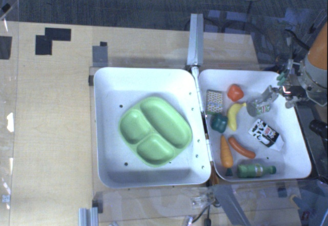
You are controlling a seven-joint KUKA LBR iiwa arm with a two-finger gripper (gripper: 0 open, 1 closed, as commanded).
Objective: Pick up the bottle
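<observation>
— So, where's the bottle [255, 170]?
— Well below the gripper [259, 104], near the right bin's [302, 140] front wall. Lying flat, long axis left to right, cap pointing right.
— Gripper?
— Above the bin; fingers impossible to tell.

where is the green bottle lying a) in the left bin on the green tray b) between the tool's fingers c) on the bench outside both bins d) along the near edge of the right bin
d: the bottle lies on its side along the near edge of the right bin, just below the carrot, while the tool is farther back over the same bin.
</observation>
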